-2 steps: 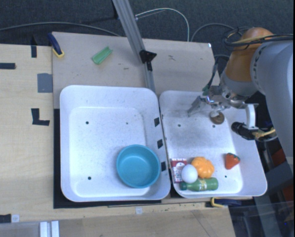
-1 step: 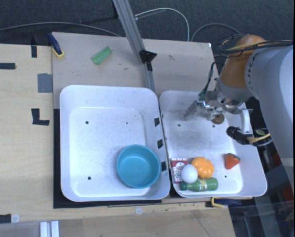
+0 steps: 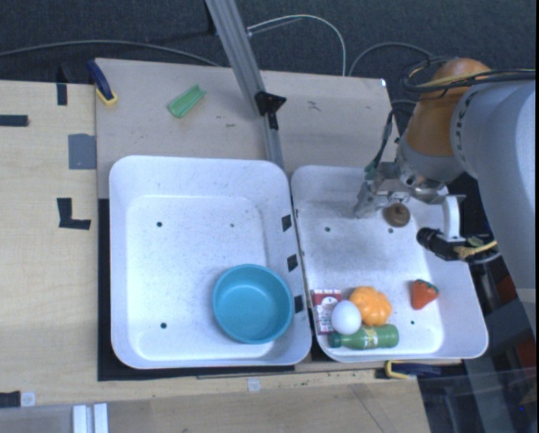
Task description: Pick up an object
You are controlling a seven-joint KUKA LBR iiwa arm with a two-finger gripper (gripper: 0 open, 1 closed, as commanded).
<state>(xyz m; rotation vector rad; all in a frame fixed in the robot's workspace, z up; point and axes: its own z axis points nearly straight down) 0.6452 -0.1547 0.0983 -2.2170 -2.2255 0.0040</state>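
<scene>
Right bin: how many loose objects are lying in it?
5, all near its front edge: red carton, white ball, orange fruit, green bottle, red strawberry. Smaller ones may hide behind these.

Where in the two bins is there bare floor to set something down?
Left bin: floor bare apart from the blue bowl at its near right corner. Right bin: bare middle between the gripper and the crowded near edge, where carton, white ball, orange, green bottle and strawberry lie.

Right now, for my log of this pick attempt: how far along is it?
Nothing looks picked yet. The gripper is low over the upper part of the right bin, away from the orange fruit, white ball, green bottle and strawberry near its lower edge. Reaching, grasping and lifting remain.
</scene>
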